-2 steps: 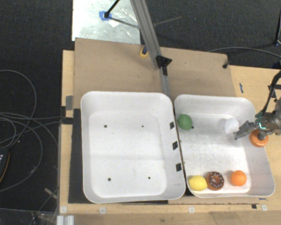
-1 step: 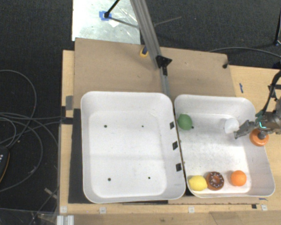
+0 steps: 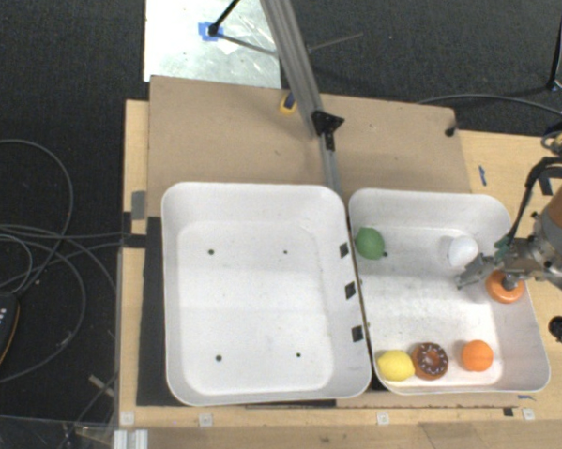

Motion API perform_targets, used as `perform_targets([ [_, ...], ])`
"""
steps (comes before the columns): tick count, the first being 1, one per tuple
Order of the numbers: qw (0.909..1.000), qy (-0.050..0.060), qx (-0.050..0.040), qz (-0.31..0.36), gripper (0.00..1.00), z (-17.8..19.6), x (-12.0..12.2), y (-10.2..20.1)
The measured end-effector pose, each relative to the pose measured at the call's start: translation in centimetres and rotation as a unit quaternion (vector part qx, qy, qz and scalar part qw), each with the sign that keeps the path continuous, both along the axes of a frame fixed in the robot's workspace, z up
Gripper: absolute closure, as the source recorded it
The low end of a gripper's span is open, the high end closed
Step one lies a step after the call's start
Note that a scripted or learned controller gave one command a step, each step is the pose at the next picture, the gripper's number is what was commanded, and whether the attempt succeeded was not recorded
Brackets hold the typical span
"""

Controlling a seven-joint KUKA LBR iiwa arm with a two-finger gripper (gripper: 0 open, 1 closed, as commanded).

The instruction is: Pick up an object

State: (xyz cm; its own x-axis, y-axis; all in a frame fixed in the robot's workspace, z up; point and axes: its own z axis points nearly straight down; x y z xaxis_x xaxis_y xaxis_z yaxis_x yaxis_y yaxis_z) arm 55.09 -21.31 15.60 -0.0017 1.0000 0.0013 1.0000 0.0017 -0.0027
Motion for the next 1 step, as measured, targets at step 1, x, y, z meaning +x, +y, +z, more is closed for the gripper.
perform_targets([
  [1,1.0000,-0.003,0.0055,0.003,0.00,-5.86,0.53,0.90],
])
